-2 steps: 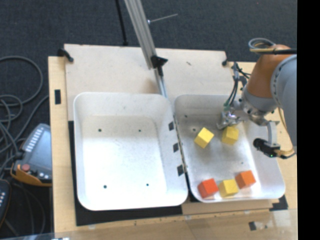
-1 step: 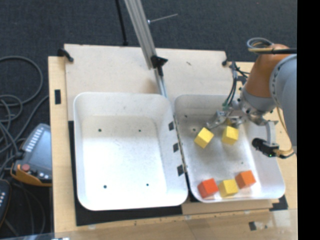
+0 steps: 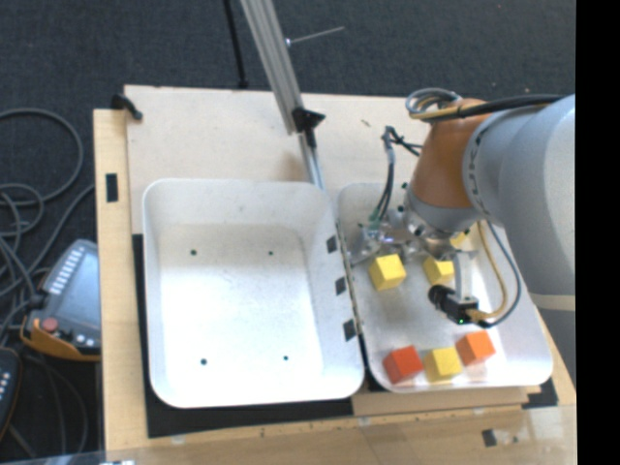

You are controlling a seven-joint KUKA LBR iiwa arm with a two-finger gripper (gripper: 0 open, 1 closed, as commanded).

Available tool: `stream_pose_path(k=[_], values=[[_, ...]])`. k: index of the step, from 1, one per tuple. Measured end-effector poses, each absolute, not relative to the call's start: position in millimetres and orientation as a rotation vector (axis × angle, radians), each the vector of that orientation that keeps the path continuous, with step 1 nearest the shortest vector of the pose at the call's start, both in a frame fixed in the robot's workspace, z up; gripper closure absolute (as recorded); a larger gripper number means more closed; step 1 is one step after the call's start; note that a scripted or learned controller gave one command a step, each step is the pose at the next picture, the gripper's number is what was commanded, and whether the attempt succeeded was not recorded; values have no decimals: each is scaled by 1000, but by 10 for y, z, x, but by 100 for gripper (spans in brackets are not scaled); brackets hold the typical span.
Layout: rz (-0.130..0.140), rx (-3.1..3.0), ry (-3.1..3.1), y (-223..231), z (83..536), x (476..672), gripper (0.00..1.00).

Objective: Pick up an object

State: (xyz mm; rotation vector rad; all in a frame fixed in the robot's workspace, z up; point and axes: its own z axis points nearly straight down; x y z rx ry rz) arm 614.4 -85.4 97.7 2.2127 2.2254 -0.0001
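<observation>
Yellow cube point(image 3: 387, 271), small and plastic-looking, sits right at the gripper point(image 3: 399, 247), in the upper-left part of the right-hand shallow white bin point(image 3: 513, 361), centre-right of the frame. It lies just below the wrist hardware, touching or nearly touching it; can't tell whether it is between the fingers, and can't tell whether they are apart or together, since the wrist covers them from this angle.

Second small yellow cube point(image 3: 439, 269) is just right of the first, also tucked under the wrist, near the black cable connector point(image 3: 453, 306) hanging off the arm.

Grey arm with the orange band point(image 3: 441, 168) comes in from the right edge, large grey link filling the upper right, orange section angled down toward the bin. Loose cables loop around the wrist.

Along the bin's lower edge, a row of three: orange-red cube point(image 3: 403, 363) on the left, small yellow cube point(image 3: 445, 362) in the middle, orange cube point(image 3: 476, 346) to the right and slightly higher. They sit just beside one another, well apart from the gripper.

Left-hand shallow white bin point(image 3: 165, 376) takes up centre-left, its right rim touching the other bin. Both bins rest on a light wooden bench point(image 3: 203, 129).

Aluminium profile strut point(image 3: 274, 56) runs diagonally from top centre down to the bins' junction. Grey handheld pendant with an orange base point(image 3: 68, 298) lies on the dark floor at left, with cables.
</observation>
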Motion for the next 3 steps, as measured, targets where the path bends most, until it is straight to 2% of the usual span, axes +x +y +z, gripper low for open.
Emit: stream_pose_path(k=[1, 2, 3], values=[[4, 2222, 2215, -895, 1084, 6149, 100], [4, 2224, 2214, -893, 1077, 6147, 0], [2, 2223, 2216, -1172, 983, 5888, 0]])
